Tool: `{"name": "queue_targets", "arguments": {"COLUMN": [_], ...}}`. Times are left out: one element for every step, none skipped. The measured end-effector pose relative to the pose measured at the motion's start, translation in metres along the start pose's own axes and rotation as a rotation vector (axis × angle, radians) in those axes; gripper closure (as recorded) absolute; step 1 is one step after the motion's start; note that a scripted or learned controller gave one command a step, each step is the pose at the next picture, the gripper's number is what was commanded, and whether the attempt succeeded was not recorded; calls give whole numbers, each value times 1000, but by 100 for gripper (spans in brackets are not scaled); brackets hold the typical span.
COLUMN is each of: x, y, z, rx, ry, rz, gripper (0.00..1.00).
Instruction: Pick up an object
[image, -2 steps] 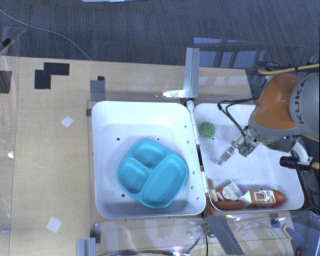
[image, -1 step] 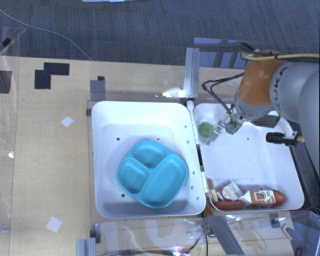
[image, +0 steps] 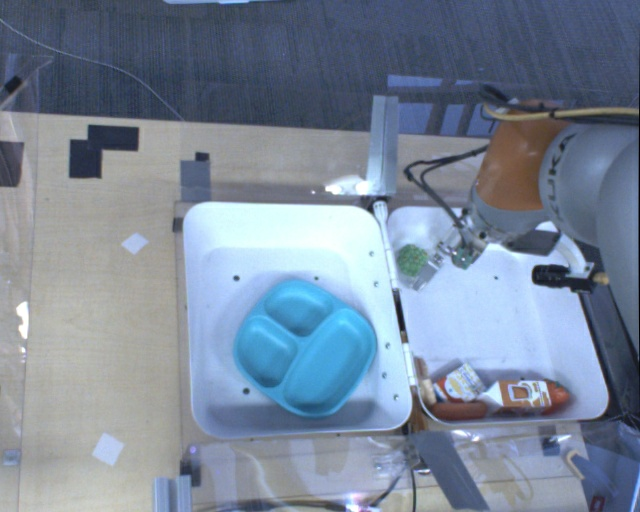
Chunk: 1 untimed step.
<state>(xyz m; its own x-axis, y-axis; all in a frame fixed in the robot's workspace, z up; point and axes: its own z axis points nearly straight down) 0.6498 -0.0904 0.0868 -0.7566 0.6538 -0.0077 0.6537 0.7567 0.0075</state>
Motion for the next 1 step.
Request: {"name": "queue_targets", "arguments": {"x": [-5], "y": [3], "z": [0], "rx": [7], "ry": [6], "rz": [-47], "gripper": [0]}}
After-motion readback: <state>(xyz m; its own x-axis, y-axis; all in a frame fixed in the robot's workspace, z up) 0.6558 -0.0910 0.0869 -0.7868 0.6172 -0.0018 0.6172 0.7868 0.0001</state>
